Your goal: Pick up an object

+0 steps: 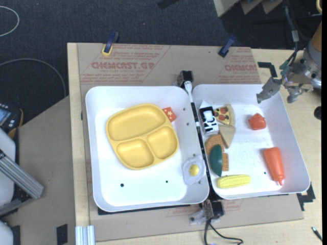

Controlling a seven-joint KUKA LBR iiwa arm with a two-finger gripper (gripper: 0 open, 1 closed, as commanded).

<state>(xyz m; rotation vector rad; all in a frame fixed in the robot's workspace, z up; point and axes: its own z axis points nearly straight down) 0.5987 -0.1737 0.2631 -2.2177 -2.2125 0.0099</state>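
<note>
My gripper (280, 94) hangs over the far right corner of the right bin (292, 137), its fingers (267, 92) spread open with nothing between them. Below it in that bin lie a small red pepper (257, 121), an orange carrot (274, 165), a yellow corn cob (233, 180), a dark green piece (216, 160), a pizza slice (224, 115) and a black-and-white block (207, 119). The red pepper is the nearest object, a little to the gripper's left and nearer the camera.
The left bin (97, 152) holds a yellow divided plate (142, 136), a small orange-red cube (169, 115) and a fried-egg toy (193, 169) near the shared wall. Blue clamps (109, 43) pin the cardboard at the back.
</note>
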